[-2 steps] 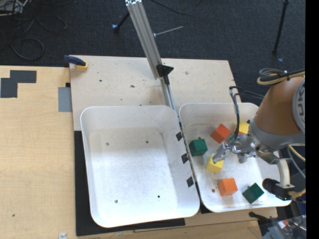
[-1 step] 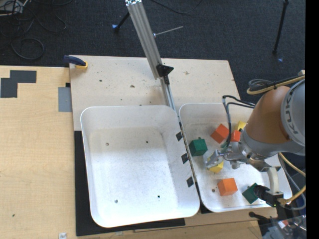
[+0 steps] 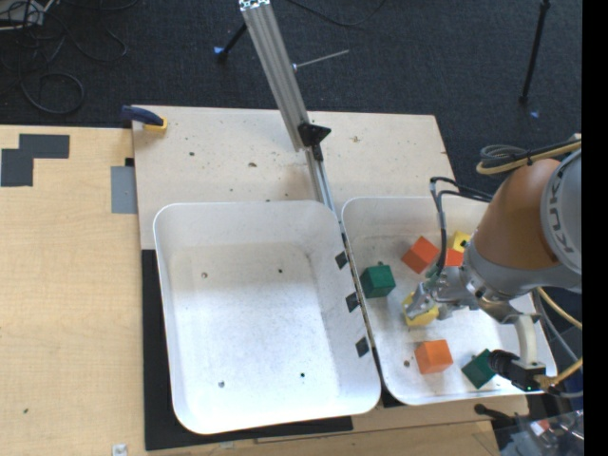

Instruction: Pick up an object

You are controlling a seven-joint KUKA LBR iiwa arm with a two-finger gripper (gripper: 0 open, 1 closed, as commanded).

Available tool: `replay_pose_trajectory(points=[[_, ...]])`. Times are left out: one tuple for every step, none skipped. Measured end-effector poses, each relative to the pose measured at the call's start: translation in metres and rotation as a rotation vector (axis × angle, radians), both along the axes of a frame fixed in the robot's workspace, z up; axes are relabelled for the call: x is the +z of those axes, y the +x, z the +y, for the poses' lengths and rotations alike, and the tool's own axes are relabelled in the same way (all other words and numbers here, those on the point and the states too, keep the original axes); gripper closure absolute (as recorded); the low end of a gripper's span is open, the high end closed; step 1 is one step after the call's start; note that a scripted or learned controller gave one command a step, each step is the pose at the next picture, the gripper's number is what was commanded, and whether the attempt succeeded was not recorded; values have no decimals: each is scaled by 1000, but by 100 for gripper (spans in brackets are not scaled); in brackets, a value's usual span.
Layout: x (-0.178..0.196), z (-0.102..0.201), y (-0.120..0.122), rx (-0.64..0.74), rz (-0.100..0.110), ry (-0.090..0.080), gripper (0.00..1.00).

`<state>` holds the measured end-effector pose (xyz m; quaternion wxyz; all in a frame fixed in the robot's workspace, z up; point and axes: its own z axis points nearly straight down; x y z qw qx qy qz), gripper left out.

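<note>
My gripper (image 3: 424, 302) is low in the right bin (image 3: 399, 392), reaching in from the right under the grey and orange arm. A small yellow object (image 3: 419, 315) lies right at its tip, partly covered by it. Whether it is gripped is not visible. Around it lie a dark green cube (image 3: 378, 279) to the left, an orange cube (image 3: 420, 254) behind, a yellow block (image 3: 459, 245) beside the arm, a second orange cube (image 3: 434, 355) in front and a green block (image 3: 479, 370) at the front right.
The left bin (image 3: 180, 255) sits beside the right one, with a divider carrying black clips (image 3: 350, 300) between them. A slanted aluminium post (image 3: 281, 74) rises behind the bins. Cables (image 3: 446, 193) loop near the arm's wrist.
</note>
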<state>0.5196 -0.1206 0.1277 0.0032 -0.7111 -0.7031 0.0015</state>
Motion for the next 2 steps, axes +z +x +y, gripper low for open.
replay_pose_trajectory(points=[[54, 5, -8, 11, -7, -2, 100], [112, 11, -13, 12, -9, -2, 100]])
